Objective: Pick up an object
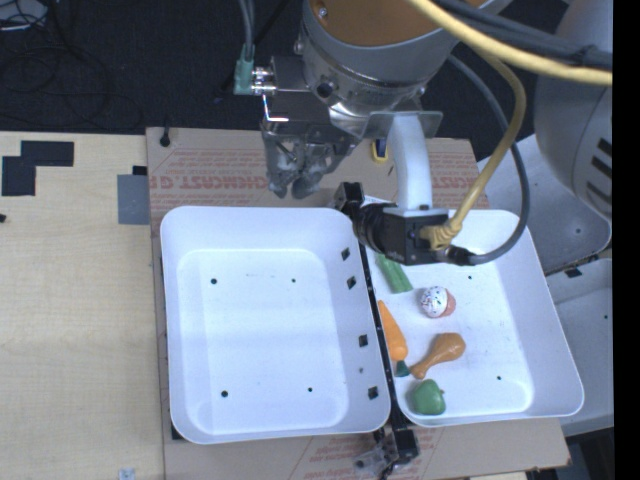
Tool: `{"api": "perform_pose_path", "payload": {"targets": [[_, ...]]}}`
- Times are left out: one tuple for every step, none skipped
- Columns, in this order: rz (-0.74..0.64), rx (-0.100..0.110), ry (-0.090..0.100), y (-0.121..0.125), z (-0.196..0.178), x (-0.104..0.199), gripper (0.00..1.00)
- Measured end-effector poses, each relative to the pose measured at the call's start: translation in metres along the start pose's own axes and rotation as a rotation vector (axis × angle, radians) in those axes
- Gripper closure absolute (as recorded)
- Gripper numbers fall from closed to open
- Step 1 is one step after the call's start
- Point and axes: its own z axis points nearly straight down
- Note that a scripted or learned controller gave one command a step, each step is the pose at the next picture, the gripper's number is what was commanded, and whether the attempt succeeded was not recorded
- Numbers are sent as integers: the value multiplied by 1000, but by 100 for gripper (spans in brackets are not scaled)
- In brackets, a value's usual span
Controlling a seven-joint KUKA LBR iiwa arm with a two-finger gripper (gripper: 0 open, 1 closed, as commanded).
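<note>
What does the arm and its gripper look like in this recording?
The arm is a grey rounded body with a broad orange band above the wrist. A yellow cable loops down its side. The gripper is dull grey metal with a small green connector beside it.

2 white bins (pixel 190 268). Right of the grey gripper (pixel 296 180): orange carrot (pixel 392 332), green pepper (pixel 429 398), speckled white egg (pixel 434 301), tan drumstick (pixel 440 354).

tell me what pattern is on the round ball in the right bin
White with small dark speckles, pinkish at its lower edge: the ball, seen in the camera view.
</note>
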Motion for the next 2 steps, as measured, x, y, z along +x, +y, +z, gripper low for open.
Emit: {"api": "perform_pose_path", "payload": {"targets": [[-2, 0, 0, 0, 0, 0, 0], [-6, 4, -2, 0, -9, 1, 100]]}}
